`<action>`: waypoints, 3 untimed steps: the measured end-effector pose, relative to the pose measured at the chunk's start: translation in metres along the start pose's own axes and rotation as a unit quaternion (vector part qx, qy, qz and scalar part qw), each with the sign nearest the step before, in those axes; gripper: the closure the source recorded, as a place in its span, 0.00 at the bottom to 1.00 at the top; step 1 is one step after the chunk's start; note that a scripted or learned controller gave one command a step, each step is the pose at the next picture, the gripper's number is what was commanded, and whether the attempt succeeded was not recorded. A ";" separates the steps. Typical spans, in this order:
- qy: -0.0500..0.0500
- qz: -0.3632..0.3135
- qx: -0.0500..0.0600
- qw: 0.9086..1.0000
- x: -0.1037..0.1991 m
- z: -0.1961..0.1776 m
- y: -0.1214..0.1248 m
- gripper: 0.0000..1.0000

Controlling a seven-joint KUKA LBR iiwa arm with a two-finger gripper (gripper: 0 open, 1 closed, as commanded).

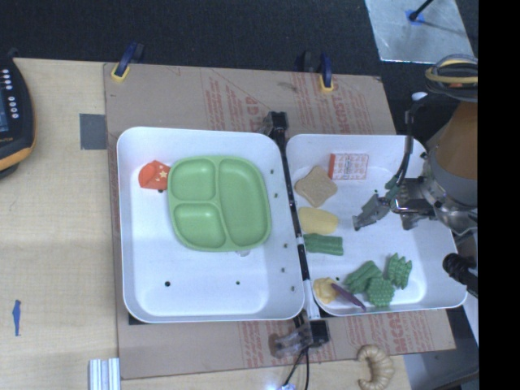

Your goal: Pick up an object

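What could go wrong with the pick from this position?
1. The claw sits over bare floor of the right bin, between items, so closing here may grab nothing.
2. The green toys at the near edge are bunched together; a grab there could catch two or knock one aside.
3. The yellow piece and green stick touch, so either may drag the other.

We see even, fairly bright overhead light. The left bin point(138, 291) glares slightly. Detail is soft throughout, shadows faint.

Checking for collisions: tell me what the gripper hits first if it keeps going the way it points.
Probably the yellow toy: the gripper points left toward it across bare bin floor. Its height above the bin is unclear.
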State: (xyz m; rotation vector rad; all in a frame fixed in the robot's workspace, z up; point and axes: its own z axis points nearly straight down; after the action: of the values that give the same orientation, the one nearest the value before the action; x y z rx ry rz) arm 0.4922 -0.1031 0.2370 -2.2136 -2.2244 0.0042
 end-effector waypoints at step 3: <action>0.000 0.001 0.004 1.000 0.000 0.147 0.088 0.00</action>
State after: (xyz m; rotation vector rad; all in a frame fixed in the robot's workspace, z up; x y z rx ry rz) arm 0.5791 -0.1021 0.0900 -2.2114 -2.2181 0.0125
